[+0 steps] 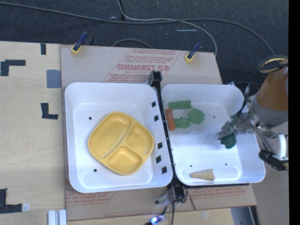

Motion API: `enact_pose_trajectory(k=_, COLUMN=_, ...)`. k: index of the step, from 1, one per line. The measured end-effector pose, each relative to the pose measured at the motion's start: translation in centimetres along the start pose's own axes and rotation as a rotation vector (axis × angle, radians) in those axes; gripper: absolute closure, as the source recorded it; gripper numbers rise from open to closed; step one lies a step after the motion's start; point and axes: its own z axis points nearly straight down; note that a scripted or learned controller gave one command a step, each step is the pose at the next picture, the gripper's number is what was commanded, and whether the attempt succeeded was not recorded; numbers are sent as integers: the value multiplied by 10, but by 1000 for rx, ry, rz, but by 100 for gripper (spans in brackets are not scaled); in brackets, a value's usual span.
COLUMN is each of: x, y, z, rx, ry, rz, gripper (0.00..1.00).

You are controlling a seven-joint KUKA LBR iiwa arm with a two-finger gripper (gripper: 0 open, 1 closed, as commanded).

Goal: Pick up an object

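- Right now I read this as the grasp step: the gripper is down inside the right bin, close to its right wall, about midway along that wall.
- A dark green thing sits right at the fingertips. Looks like a small toy piece; I can't make out its shape.
- Fingers: I cannot tell whether they are apart, together, or clamped on the green thing. Wrist and shadow cover the tips, so I won't call it held.
- Long axis of the green thing: too small and too hidden to judge. No heading noted.
- Other candidates in the right bin, up by its left wall near the far corner: a green bar lying roughly parallel to the far wall, a carrot with its long axis running far-to-near along the left wall, and a bumpy green clump just beside them.
- A tan wedge rests by the near wall, tip pointing toward the left wall, long axis along the near wall.
- Left bin carries a yellow tray, set at a diagonal.
- Next move, my judgement: confirm closure, then lift straight up, clear of the right wall. If the green thing stays down, re-approach lower and more centred on it.
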Motion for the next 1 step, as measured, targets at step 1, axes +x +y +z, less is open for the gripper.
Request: enact_pose_trajectory(k=1, x=4, y=-1, z=-42, rx=0, ry=0, rz=-1, gripper=100)
